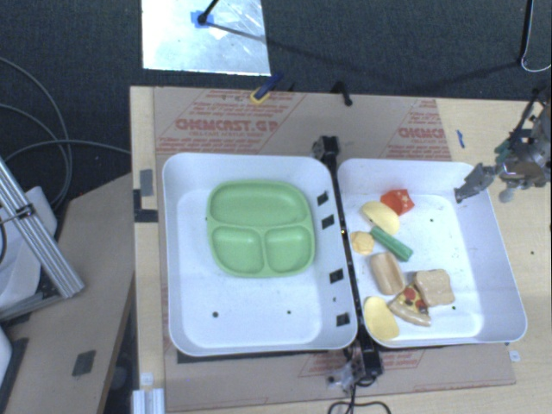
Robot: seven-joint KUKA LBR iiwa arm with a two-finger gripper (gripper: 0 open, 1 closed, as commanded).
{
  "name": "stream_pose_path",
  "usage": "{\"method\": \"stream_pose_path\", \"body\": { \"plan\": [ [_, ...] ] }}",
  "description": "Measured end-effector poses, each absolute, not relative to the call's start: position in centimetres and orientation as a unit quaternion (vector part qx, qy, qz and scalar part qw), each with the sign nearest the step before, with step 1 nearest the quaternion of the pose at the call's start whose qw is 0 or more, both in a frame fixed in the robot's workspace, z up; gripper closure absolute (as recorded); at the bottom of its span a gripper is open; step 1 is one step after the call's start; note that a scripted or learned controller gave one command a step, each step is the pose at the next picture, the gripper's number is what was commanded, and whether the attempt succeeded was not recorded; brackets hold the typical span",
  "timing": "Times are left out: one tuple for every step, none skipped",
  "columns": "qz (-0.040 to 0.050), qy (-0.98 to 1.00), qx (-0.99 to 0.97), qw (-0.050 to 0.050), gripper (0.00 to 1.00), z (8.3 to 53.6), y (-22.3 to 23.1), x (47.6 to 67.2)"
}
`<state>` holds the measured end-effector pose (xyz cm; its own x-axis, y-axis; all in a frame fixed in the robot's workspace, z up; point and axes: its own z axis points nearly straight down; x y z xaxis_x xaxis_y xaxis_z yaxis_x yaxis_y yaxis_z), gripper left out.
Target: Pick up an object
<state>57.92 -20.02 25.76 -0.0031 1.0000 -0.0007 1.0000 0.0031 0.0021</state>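
Observation:
The right bin [470, 253] holds several toy foods: a red piece [398, 201], a yellow piece [380, 216], a green stick [392, 242], a small yellow round [363, 242], a tan bun [387, 273], a toast slice [434, 286], a pizza slice [410, 307] and a yellow disc [380, 316]. My gripper [485, 190] hangs over the bin's upper right edge, well to the right of the red piece. It is open, with nothing between its fingers.
A green divided plate [260, 228] lies in the left bin [190, 317]. A black divider with clips [338, 231] runs between the bins. Both bins rest on cardboard [233, 123]. A shiny sheet [204, 24] lies on the floor behind the bench.

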Motion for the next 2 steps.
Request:
{"method": "stream_pose_path", "body": {
  "plan": [
    [-0.0018, 0.705, 0.709, -0.005, 0.00, 9.2, -20.7, 48.2],
    [0.0014, 0.710, 0.704, 0.001, 0.00, 17.0, -11.3, 48.7]
  ]
}}
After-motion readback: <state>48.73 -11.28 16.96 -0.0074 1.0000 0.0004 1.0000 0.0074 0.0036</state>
